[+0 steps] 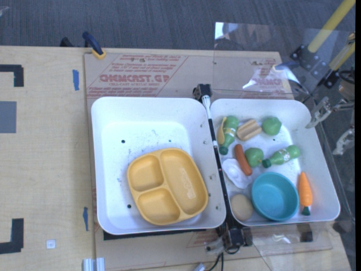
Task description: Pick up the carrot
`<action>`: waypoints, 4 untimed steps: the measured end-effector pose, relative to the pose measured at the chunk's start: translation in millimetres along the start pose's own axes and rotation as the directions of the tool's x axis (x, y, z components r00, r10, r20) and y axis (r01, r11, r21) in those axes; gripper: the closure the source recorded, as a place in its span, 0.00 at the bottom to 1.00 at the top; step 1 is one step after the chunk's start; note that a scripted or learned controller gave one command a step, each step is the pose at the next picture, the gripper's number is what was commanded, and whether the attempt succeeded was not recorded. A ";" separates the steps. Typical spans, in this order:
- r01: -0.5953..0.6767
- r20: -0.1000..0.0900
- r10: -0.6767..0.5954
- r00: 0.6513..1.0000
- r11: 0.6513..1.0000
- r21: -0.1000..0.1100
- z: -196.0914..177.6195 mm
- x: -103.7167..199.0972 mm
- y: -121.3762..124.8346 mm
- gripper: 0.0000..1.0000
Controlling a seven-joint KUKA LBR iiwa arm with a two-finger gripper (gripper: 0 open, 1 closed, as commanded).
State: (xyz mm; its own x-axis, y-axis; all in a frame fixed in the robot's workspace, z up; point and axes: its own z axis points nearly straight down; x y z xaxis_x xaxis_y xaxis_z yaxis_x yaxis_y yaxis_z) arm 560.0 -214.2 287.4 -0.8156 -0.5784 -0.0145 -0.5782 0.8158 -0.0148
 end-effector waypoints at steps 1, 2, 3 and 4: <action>0.313 -0.006 -0.313 0.950 0.950 -0.020 36.9 48.0 23.5 0.00; 0.513 0.001 -0.513 0.859 0.858 -0.015 58.6 27.4 9.8 0.00; 0.636 0.011 -0.636 0.772 0.772 -0.012 189.1 42.7 29.5 0.00; 0.638 0.012 -0.638 0.770 0.770 -0.008 180.3 41.4 29.3 1.00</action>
